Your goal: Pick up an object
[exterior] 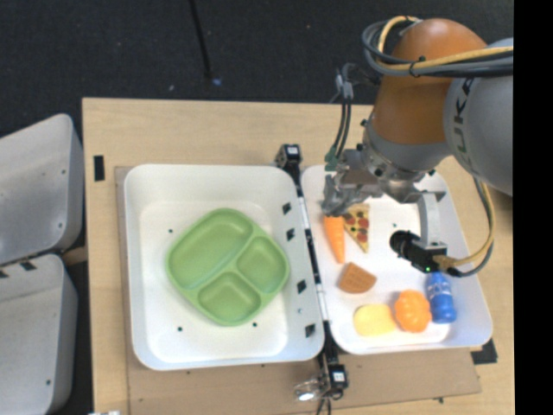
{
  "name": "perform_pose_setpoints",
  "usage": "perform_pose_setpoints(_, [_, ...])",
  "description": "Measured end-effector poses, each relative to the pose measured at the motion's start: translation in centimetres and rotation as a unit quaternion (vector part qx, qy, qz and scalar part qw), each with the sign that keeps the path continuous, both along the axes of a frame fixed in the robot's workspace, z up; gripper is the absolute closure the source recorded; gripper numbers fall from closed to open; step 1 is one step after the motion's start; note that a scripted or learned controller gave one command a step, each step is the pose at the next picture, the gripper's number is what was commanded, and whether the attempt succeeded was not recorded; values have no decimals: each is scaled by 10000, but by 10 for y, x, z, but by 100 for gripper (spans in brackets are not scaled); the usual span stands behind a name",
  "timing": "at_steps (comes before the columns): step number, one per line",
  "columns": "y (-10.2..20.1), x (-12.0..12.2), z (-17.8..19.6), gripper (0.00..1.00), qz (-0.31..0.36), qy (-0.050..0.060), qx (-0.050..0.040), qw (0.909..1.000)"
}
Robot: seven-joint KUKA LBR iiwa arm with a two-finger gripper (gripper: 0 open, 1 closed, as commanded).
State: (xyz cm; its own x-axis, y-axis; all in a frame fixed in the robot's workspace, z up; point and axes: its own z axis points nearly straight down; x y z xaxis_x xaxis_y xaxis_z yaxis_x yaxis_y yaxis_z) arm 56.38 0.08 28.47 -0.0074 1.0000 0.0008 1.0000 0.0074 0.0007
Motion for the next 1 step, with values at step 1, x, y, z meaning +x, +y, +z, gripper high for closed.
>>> perform_pose_setpoints(1, [53, -7, -2, 100, -5, 4, -2, 10000])
